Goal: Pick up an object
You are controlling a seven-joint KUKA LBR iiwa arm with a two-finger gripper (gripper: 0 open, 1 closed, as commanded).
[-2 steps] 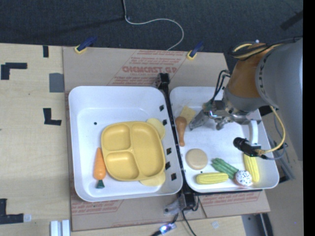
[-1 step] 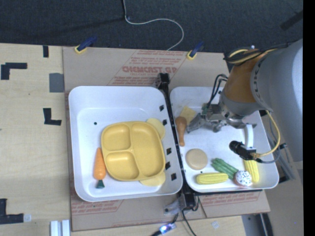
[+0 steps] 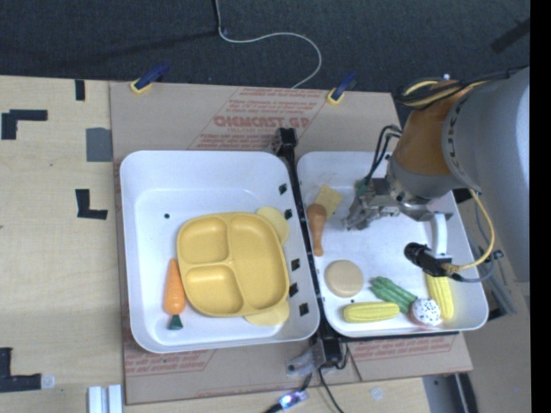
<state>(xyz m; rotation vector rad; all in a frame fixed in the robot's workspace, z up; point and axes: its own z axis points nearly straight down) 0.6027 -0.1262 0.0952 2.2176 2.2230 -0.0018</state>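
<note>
My gripper (image 3: pixel 365 212) hangs over the upper middle of the right bin (image 3: pixel 376 163), just right of a wooden piece with a pale head and brown handle (image 3: pixel 319 216). Nothing shows in its grasp. Lower in that bin lie a round tan disc (image 3: pixel 344 277), a green vegetable (image 3: pixel 394 292), a yellow corn cob (image 3: pixel 371 312), a second corn cob (image 3: pixel 442 294) and a white speckled ball (image 3: pixel 425 311).
The left bin (image 3: pixel 151 183) holds a yellow divided plate (image 3: pixel 231 261) on a pale yellow flat piece (image 3: pixel 274 220), with an orange carrot (image 3: pixel 174 291) beside it. A black divider (image 3: pixel 294 209) runs between the bins. The grey arm (image 3: pixel 482 144) fills the right side.
</note>
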